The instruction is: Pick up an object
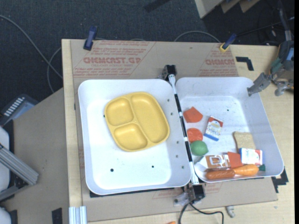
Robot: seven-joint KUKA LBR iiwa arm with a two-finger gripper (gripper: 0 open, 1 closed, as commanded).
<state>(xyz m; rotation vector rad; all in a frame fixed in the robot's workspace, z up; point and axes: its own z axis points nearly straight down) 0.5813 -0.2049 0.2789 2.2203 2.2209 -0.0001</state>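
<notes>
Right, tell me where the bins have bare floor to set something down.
Left bin: bare along its front, below the yellow tray. Right bin: bare across its back, above the orange piece and small carton. Its front corner is crowded around the carrot and sausage.

We log a yellow tray (pixel 136 121) in the white left bin (pixel 93 139); the white right bin (pixel 261 111) holds a green ball (pixel 199 148), an orange carrot (pixel 246 170) and a red-and-white carton (pixel 214 127).
</notes>
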